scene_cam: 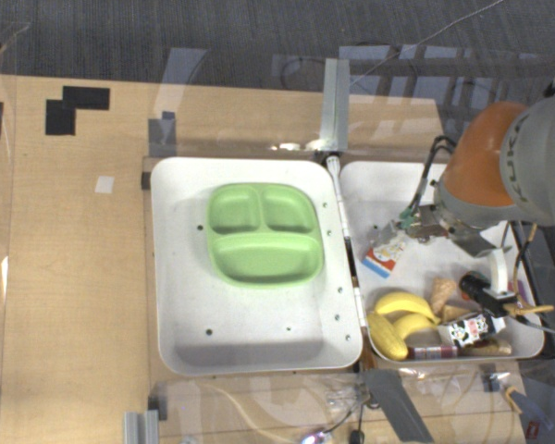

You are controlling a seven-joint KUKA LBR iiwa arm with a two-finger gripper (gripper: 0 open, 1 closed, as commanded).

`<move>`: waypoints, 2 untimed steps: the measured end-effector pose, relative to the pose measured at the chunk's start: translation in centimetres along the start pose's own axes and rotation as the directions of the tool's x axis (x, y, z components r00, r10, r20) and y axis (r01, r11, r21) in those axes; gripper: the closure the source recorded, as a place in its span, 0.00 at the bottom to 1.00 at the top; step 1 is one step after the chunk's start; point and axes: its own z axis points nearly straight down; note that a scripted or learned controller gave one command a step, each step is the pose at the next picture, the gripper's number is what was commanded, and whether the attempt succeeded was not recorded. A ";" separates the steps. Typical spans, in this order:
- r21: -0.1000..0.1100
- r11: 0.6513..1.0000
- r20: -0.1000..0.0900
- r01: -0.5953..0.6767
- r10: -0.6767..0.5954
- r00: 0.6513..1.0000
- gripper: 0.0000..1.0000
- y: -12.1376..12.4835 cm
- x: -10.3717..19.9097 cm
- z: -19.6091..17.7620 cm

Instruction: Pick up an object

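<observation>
As viewed from above at a slant, shows a wooden bench (74,276) bearing two shallow white bins side by side. Enters from the right edge as a grey arm (536,165), orange-banded above the wrist, and hangs over the far right part of the right bin (379,188); presumably stationed there for the sake of the loose items, all gathered in that bin. Gives the left bin (180,276) over to a single green divided plate (262,232), set flat near its centre, well apart from the arm and probably too broad and flat for an easy grasp. Crowds the near edge of the right bin with yellow bananas (400,320) in the near left corner and, beside them along that edge, a dark bottle (472,328) with a pale label, lying on its side. Places a small brown lump (443,292) just behind the bananas, between them and the arm. Sets a small white packet (380,258) with red and blue print near the left wall, about midway along it, tilted and apart from the rest. Puts the gripper (413,222) just beside that packet, on its far right side, toward the bin's middle; impossible to tell whether open or closed, and nothing seen held. Suggests, as a judgement, the approach stage, with the packet the likeliest target, being nearest and ringed by bare floor for a descent. Risk: thin, flat shape, apt to slide toward the wall.
</observation>
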 end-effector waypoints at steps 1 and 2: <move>-0.004 1.000 -0.002 0.007 -0.007 1.000 1.00 0.3 0.2 -1.2; 0.028 0.954 -0.017 0.298 -0.297 0.955 1.00 6.8 1.8 -8.4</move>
